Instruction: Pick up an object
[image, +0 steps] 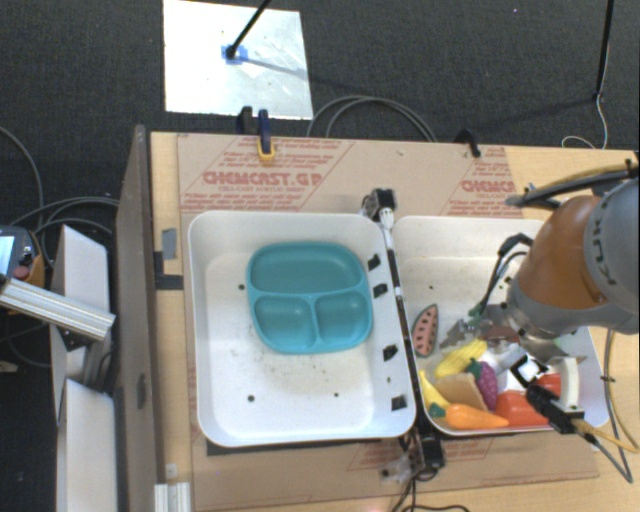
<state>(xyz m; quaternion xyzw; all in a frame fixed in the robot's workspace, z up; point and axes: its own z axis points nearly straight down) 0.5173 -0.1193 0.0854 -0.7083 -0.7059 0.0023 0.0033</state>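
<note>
Camera view has us looking down on the right bin (440, 240), where the toy food sits heaped in the corner nearest us: a banana (458, 357), a purple piece (487, 381), a carrot (470, 417) and a watermelon slice (426, 329) just beside the divider. Our gripper (490, 335) hangs directly over the banana, whose long axis slants away from the divider (we cannot tell whether the fingers are spread or pressed together). We judge a short descent remains.
</note>
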